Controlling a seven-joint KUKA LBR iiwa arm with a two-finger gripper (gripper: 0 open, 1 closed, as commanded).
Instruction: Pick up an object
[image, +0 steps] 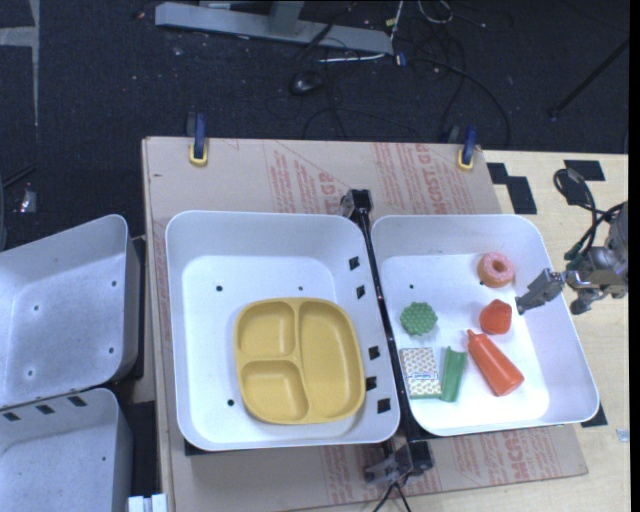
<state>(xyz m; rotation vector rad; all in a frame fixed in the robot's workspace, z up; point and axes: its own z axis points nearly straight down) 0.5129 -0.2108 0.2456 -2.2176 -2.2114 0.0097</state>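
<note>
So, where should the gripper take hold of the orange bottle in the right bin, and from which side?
Grip the orange bottle across its wide body, coming from above. It lies flat and slanted, so the fingers should close across its narrow width. The green piece lies close on its left.

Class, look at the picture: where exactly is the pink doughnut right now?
In the camera view the pink doughnut lies in the right bin, near its far right corner, just above the red ball and left of the gripper.

A robotics lab: a cardboard-topped counter (300, 165) clamped by blue-and-yellow spring clamps (198, 142), loose black cables (440, 75) trailing over dark speckled floor (90, 90) beyond
</note>
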